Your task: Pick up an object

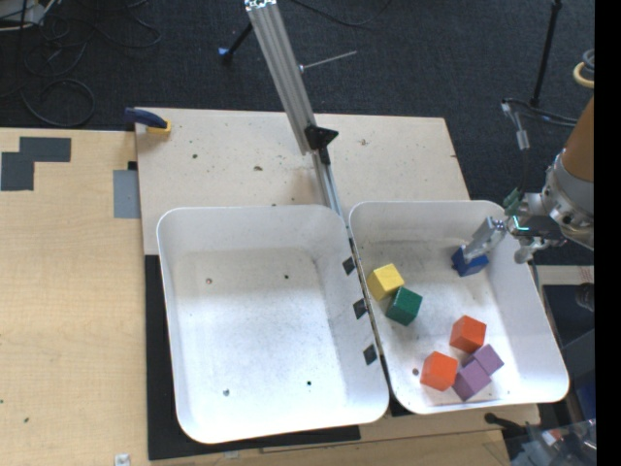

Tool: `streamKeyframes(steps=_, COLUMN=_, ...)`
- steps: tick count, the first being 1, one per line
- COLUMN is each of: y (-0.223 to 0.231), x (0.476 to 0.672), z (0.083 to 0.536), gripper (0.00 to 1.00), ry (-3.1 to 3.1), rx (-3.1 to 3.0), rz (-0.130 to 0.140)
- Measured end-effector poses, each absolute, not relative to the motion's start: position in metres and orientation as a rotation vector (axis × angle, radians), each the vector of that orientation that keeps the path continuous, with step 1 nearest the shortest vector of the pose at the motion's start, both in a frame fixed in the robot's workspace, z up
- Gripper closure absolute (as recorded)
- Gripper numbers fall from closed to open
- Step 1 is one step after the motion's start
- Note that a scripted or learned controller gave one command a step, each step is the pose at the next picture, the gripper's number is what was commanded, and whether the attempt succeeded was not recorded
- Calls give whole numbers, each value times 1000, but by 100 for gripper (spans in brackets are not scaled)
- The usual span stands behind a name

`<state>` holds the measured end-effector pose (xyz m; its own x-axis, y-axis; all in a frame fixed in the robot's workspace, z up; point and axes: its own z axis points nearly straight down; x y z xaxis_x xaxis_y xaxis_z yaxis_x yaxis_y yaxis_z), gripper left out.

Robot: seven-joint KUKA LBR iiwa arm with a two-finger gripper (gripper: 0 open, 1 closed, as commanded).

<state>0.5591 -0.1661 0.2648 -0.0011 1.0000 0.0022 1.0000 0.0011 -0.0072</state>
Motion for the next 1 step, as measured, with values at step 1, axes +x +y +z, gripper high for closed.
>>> streamKeyframes(steps=1, y=-167, x=560, z=267, gripper=0, ry=-2219, rx=-2220, rz=2)
